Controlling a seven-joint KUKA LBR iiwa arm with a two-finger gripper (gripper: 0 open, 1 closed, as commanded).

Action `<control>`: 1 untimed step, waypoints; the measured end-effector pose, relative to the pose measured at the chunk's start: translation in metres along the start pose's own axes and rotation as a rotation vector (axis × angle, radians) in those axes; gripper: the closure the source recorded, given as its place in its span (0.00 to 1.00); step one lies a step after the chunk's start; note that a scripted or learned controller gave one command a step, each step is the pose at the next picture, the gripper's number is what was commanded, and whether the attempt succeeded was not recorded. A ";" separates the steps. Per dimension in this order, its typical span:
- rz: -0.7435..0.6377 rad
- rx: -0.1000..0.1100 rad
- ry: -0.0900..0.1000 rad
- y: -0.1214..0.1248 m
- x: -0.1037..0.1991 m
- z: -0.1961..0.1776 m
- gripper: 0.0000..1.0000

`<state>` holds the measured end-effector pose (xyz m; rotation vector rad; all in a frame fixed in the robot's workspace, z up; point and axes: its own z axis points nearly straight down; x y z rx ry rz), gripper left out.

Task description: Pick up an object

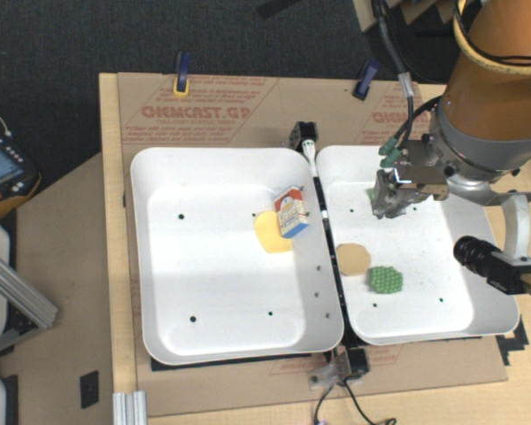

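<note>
Two white bins (159, 264) hold four small objects; the fingers (388, 204) hover over the right one, their spread unclear.

A small red, white and blue carton (290, 212) leans on a flat pale yellow disc (272, 234) in the left bin. In the right bin, a tan round disc (352, 258) lies just beside a bumpy green ball (385, 280).

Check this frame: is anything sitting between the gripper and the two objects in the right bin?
Nothing visible does. The gripper hangs over bare floor of the right bin; the tan disc and green bumpy ball lie nearer the camera, uncovered.
</note>
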<state>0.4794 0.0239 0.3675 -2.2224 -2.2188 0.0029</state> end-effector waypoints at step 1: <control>-0.009 -0.005 0.003 0.007 0.069 -0.012 1.00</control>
